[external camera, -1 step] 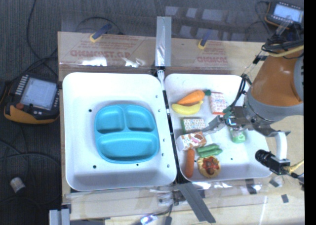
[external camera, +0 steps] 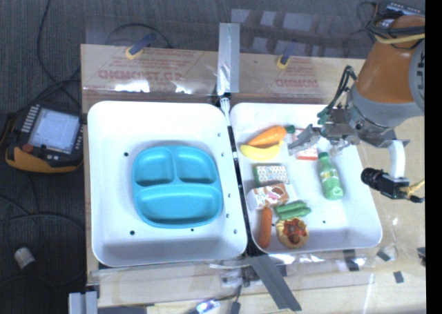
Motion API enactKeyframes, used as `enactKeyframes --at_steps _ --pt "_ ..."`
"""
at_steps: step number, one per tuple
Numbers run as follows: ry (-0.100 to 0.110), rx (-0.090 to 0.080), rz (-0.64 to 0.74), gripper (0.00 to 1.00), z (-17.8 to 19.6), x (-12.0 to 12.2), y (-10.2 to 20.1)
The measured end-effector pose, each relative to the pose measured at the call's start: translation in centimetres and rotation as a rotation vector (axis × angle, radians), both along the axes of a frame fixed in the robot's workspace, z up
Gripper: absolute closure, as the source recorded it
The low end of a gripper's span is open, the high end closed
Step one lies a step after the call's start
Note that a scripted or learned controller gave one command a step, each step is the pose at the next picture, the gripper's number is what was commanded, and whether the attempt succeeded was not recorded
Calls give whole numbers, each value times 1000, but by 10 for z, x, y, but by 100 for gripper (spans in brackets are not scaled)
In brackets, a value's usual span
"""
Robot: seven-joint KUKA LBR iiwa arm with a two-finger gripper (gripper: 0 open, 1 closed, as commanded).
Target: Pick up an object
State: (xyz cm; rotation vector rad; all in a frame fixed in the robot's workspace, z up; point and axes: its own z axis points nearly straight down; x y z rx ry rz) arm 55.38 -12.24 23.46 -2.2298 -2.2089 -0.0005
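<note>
So the pile of toy food sits in the right bin [external camera: 359, 226], and nothing is picked yet. Closest candidate to me is the green bottle [external camera: 330, 176], lying flat at about 3 o'clock in that bin. The carrot [external camera: 269, 136] and a yellow banana [external camera: 260, 152] are up at 11 o'clock, touching each other, and a small white-and-red item [external camera: 308, 154] lies between them and the bottle.

My jaws [external camera: 309, 139] hang over the bin's upper middle, near 1 o'clock, just above that small item. Honestly I can't tell whether they're spread or pinched from this angle, and I see nothing between them.

I'd call this the approach step. Next move probably means lining up over one piece and dropping straight down. The left bin [external camera: 110, 168] holds a blue divided plate [external camera: 178, 185].
</note>
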Motion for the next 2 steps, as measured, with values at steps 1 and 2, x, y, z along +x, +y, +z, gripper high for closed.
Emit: enactKeyframes --at_steps 1,2 --pt "0 -2 34 0 68 -18 -1" --pt "2 -2 -53 0 -55 -27 -59"
